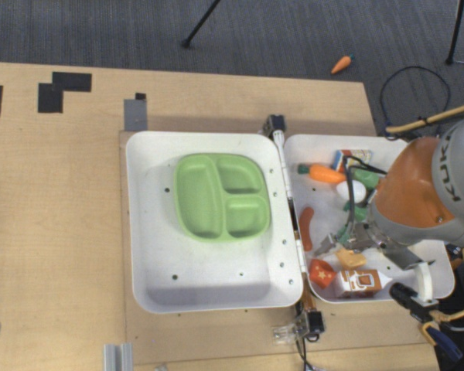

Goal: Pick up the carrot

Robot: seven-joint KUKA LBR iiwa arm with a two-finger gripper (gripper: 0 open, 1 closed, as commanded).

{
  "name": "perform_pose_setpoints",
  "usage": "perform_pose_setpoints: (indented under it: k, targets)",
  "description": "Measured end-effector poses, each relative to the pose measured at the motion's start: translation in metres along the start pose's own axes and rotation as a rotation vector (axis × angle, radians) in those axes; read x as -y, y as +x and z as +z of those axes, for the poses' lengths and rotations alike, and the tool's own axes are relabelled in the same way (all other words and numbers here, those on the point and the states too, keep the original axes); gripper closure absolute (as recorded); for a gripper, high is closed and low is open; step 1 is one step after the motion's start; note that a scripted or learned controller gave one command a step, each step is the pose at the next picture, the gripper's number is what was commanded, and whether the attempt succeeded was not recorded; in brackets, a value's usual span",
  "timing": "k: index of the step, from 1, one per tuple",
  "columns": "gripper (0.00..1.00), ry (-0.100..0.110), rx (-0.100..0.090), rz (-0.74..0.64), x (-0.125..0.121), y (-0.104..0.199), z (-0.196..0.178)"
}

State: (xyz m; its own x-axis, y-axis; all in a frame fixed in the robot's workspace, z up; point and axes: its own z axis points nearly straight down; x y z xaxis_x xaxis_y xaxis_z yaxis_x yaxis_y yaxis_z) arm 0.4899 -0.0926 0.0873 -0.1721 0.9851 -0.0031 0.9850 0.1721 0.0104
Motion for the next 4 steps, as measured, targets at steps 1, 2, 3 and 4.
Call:
perform_pose_setpoints:
  k: [1,2,3,4]
  targets:
    - [0.0,-0.001,0.004,-0.04,0.0,0.001,0.0]
    - [0.0,0.0,0.001,-0.457,-0.001,0.004,-0.001]
    - [0.0,0.003,-0.003,-0.547,-0.082,0.06,-0.098]
    - [0.0,0.004,-0.004,-0.741,-0.131,0.044,-0.097]
